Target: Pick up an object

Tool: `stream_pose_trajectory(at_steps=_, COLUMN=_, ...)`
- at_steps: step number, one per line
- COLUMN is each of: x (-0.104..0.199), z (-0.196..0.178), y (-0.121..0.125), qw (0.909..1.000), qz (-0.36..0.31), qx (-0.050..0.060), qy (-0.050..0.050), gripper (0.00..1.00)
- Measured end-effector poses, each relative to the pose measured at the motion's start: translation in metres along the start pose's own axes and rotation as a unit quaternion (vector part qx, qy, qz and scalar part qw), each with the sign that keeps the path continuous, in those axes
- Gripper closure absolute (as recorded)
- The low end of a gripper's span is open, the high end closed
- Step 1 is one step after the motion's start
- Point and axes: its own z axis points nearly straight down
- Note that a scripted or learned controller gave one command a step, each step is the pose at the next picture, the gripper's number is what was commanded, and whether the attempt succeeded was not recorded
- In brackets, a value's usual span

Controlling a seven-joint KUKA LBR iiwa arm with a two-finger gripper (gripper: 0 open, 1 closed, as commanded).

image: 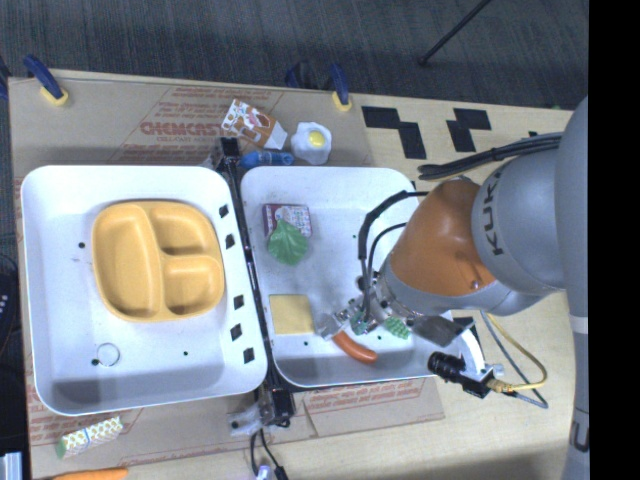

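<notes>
In the right bin [330,180] lie a green leafy toy [288,244] on a maroon packet [293,215], a pale yellow block [291,314], an orange sausage-shaped piece [356,348] and a small green piece [398,329]. My gripper [352,320] is low in the bin's front half, just above the orange piece and right of the yellow block. The orange wrist band [440,248] hides the bin's right part. I see nothing clearly held.
The left bin [40,268] holds a yellow divided tray [160,258]. Behind the bins lie a small carton [245,121], a blue item [266,158] and a white-and-yellow egg toy [312,141]. A cable and black connector [455,370] trail at the right.
</notes>
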Motion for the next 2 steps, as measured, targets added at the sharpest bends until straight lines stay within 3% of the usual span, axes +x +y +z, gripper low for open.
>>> stream_pose_trajectory(at_steps=1, x=0.0119, z=0.0001, y=0.0063, qw=0.9782, qz=-0.208, qx=0.0, qy=0.0, gripper=1.0)
stream_pose_trajectory(at_steps=2, x=0.0117, z=0.0001, y=0.006, qw=0.9783, qz=-0.207, qx=0.0, qy=0.0, gripper=0.0)
